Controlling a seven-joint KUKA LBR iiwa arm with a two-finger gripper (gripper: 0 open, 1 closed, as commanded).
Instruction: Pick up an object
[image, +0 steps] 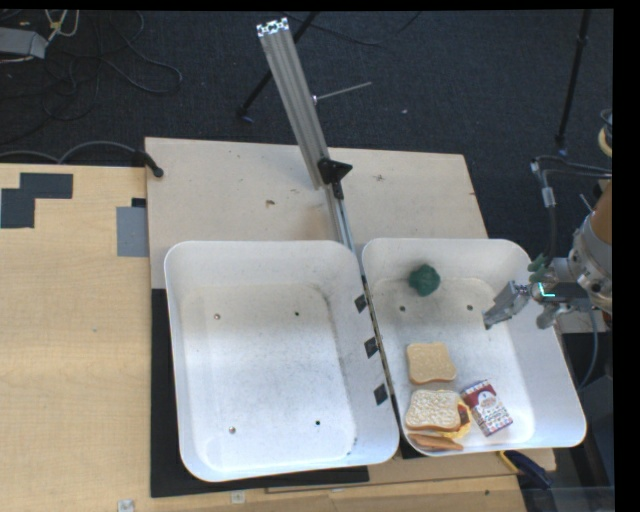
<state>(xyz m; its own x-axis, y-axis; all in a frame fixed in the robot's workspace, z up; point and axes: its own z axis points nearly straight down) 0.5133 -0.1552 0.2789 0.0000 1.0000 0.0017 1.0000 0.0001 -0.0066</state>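
Green ball (425, 279) rests in the right bin (520, 420), toward its far wall, left of the gripper (515, 305), which hovers at the bin's right rim, holding nothing, fingers apparently spread.

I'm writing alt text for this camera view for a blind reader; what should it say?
A robot gripper hovers at the right bin's right edge; that bin holds a green ball, a bread slice, a sandwich and a small red carton. The left bin sits alongside.
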